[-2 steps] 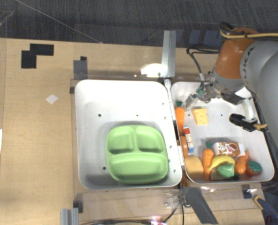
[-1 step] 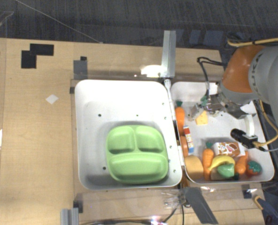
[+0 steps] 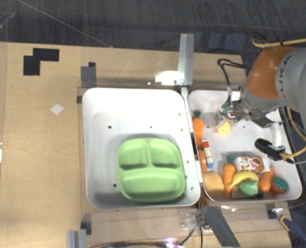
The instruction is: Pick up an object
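The grey arm's gripper hangs over the right white bin, just beside a small yellow toy, nothing lifted yet; whether its jaws are spread cannot be told.

Green divided tray in the left white bin, on a tan bench with black patches.

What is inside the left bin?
A green divided tray lies in the left bin, toward its front, three compartments facing up. The bin floor beneath the tray is covered, so anything under it cannot be seen.
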Robot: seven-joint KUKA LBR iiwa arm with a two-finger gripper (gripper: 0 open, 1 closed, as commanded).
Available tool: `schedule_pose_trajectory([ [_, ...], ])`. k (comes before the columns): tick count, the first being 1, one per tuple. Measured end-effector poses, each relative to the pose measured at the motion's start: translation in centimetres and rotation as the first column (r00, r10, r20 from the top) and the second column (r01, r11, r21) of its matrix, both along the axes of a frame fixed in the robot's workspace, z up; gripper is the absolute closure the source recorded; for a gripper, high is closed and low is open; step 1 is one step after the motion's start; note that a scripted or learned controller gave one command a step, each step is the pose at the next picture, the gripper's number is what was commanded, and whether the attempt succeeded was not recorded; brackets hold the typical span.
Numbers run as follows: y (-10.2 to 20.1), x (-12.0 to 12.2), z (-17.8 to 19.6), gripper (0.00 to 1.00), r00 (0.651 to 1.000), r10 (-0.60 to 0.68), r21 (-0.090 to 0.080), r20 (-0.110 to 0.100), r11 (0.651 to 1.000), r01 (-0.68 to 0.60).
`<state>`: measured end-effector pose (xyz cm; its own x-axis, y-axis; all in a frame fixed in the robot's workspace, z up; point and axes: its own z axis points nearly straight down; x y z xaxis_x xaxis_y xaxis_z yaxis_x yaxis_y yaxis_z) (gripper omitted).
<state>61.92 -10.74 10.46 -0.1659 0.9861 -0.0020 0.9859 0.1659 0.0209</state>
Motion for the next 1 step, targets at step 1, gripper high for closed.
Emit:
schedule_pose_trajectory([
  [1,6.07,2.26,8.23,1.0,0.998,-0.058,-0.001,-0.014,0.998,0.058],
])
